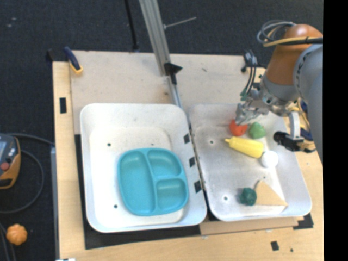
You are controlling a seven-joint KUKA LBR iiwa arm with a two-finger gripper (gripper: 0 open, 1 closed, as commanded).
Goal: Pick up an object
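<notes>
My gripper (243, 118) hangs low over the far side of the right bin (217, 173), right above a small red-orange object (237, 128). A green ball (256, 130) lies just right of that object. A yellow bottle-like object (246, 146) with a white cap (269, 159) lies in front of them. Nearer the front sit a dark green lump (248, 196) and a tan wedge (267, 194). Nothing is visible between the gripper's tips.
The left bin (98, 124) holds a teal divided plate (153, 180). A grey metal post (156, 31) rises behind the bins. A small orange pumpkin-like object (16, 234) lies off the bench at the lower left.
</notes>
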